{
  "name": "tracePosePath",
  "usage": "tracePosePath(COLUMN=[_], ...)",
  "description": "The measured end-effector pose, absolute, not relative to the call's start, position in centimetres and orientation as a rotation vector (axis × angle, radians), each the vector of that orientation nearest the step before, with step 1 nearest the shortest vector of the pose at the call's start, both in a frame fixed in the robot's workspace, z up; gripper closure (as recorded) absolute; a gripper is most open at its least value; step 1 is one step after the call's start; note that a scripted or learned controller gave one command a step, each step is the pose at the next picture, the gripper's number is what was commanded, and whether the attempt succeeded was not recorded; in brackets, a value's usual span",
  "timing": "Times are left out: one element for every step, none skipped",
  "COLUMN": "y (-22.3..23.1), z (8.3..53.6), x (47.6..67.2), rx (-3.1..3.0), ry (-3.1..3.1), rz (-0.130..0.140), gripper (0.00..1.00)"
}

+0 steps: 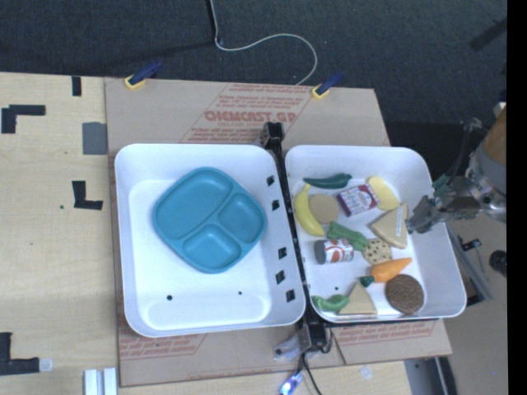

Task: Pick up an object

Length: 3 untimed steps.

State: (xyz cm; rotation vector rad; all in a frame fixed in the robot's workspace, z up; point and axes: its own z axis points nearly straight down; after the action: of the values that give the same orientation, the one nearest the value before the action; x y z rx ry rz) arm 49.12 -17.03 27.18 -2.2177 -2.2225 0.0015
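— Two white bins: the left bin [132, 245] holds one blue divided plate [209, 218]?

— Yes. Right of that plate, the right bin [436, 245] holds about a dozen toy foods, one banana [303, 212], one carrot [387, 270]. The gripper [424, 216] hovers at its right rim; finger state unclear.

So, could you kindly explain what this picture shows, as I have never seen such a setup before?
The camera hangs above a bench and looks down at a slant. Two shallow white bins sit side by side. The left bin holds a blue divided plate. The right bin holds toy food: a banana, a green chili, an orange carrot, a small can, a brown round cookie and more. A robot arm reaches in from the right; its gripper is at the right bin's edge. Nothing is visibly held.
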Motion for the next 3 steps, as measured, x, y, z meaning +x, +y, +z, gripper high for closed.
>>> tracePosePath(y=[-16.9,-16.9,-16.8], z=[28.1,29.0,30.0], x=[49.1,49.2,49.2], rx=[-2.215,-2.213,-2.209], ry=[-2.223,-2.224,-2.225], rz=[0.002,0.001,0.002], gripper=[1.0,1.0,1.0])
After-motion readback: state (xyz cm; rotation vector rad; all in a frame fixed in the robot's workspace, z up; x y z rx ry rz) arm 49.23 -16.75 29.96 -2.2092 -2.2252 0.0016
